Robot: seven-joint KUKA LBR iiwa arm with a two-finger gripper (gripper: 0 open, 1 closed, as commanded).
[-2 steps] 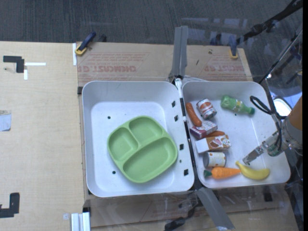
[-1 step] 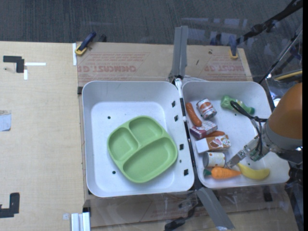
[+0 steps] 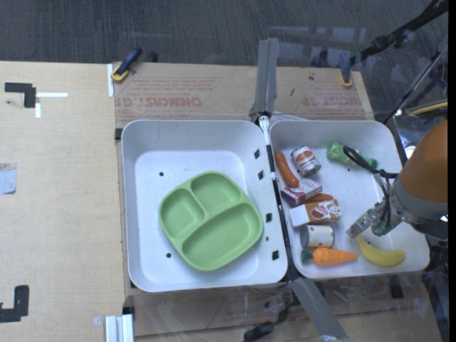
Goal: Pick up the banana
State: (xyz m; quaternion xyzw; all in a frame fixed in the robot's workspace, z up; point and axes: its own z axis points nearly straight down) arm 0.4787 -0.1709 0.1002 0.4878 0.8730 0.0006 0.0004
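The yellow banana [image 3: 381, 254] lies flat in the front right corner of the right bin [image 3: 399, 144]. My gripper [image 3: 369, 224] hangs just above and slightly left of the banana's left end, pointing down and to the left. It is open, with bare bin floor showing between the fingers. Nothing is held. The orange-banded wrist [image 3: 427, 173] comes in from the right edge.
An orange carrot [image 3: 333, 256] lies just left of the banana, with a small can [image 3: 318, 235] behind it. Boxes [image 3: 313, 201], a red-labelled can [image 3: 306, 160] and a green item [image 3: 336, 152] fill the bin's left and back. A green divided plate [image 3: 210, 221] sits in the left bin.
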